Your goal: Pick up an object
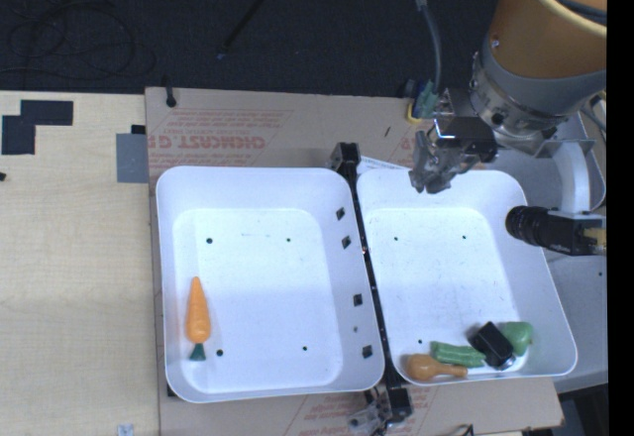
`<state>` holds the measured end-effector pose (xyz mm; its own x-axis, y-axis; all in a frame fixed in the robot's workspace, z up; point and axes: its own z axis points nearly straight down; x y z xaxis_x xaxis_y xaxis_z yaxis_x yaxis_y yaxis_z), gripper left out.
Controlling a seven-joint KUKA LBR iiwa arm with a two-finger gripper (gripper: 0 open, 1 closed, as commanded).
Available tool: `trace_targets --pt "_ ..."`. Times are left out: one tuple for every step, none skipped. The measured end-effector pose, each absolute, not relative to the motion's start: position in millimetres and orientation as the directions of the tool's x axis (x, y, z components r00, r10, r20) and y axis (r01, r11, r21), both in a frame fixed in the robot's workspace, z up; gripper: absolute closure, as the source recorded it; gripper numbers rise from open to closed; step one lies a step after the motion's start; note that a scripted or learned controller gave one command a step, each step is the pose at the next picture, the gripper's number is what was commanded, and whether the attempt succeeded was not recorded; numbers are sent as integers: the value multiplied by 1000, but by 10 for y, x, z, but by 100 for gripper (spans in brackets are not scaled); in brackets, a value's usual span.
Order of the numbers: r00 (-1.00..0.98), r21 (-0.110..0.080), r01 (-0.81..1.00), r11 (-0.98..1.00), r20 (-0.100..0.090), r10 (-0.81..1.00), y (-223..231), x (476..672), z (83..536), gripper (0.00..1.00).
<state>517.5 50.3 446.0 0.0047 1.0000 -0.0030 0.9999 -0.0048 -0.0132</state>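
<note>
An orange carrot (197,311) with a small green stem lies near the front left corner of the left bin (178,188). In the front right corner of the right bin (540,226) lie a green vegetable-shaped piece (458,354), an orange pear-shaped piece (432,368), a small black block (492,344) and a pale green piece (517,333), close together. My gripper (432,180) hangs over the back edge of the right bin, far from those pieces, with nothing seen between its fingers.
A black divider strip (359,266) with clips runs between the two bins. Both bins rest on a cardboard sheet (258,122) on the wooden bench. Cables trail across the dark area behind.
</note>
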Motion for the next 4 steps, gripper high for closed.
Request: trace_targets --pt "-6 3 1000 6 1 1000 1142 5088 5131 100" --pt "8 -6 1000 -8 -3 1000 344 5082 4917 100" --pt "9 -20 1000 -9 -1 1000 -427 4801 3458 100" --pt "0 11 1000 0 -1 1000 -422 4764 4689 100"
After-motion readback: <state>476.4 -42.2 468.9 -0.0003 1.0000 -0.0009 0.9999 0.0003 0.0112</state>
